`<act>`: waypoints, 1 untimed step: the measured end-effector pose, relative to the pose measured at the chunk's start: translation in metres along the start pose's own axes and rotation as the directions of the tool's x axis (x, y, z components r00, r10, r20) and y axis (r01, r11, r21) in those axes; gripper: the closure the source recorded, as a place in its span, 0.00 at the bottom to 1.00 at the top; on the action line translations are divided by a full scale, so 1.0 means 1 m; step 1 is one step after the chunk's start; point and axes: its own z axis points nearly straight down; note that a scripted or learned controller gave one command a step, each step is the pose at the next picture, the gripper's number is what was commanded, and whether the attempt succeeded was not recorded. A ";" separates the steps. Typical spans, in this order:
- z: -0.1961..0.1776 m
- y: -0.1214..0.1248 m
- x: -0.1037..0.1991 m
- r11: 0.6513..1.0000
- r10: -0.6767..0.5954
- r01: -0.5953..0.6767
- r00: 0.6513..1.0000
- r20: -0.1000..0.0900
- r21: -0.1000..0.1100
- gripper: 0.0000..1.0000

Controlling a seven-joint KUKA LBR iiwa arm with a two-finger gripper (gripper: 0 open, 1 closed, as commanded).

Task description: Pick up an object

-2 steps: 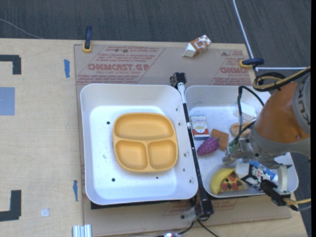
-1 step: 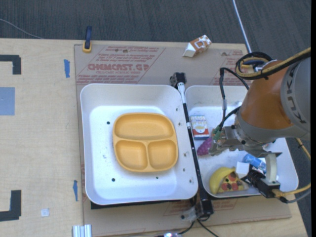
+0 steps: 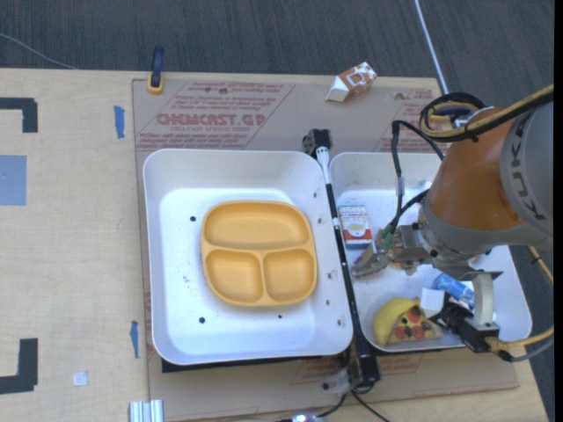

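Crowding is the main risk: the right bin (image 3: 519, 310) carries several small things packed close, and the arm (image 3: 479, 183) hangs low over its middle, hiding part of the floor. The hand (image 3: 400, 251) sits near the bin's left side, just right of a small red-and-white box (image 3: 354, 223), with a grey-green scrap-like thing (image 3: 369, 264) touching or just under its tip; how wide it stands I cannot tell, since the wrist covers it, and nothing can be seen held. A close on the scrap could slip off if it is thin or soft, and a descent a little to the left could nudge the box against the bin wall instead of taking it. The yellow toy (image 3: 403, 321) with red spots lies near the front wall, with a blue-and-white wrapper (image 3: 450, 288) just beside it; a grab there could catch both or pin one against the wall. By count: two white bins, the left bin (image 3: 167, 236) with one yellow tray (image 3: 259, 253) of three compartments; in the right bin, one box, one scrap, one toy and one wrapper that I can make out, perhaps more beneath the arm. One small carton (image 3: 352, 82) lies on the desk (image 3: 62, 236) beyond the bins, well apart from the hand.
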 end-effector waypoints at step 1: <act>0.000 0.000 0.000 1.000 0.000 0.000 1.000 0.000 0.000 0.00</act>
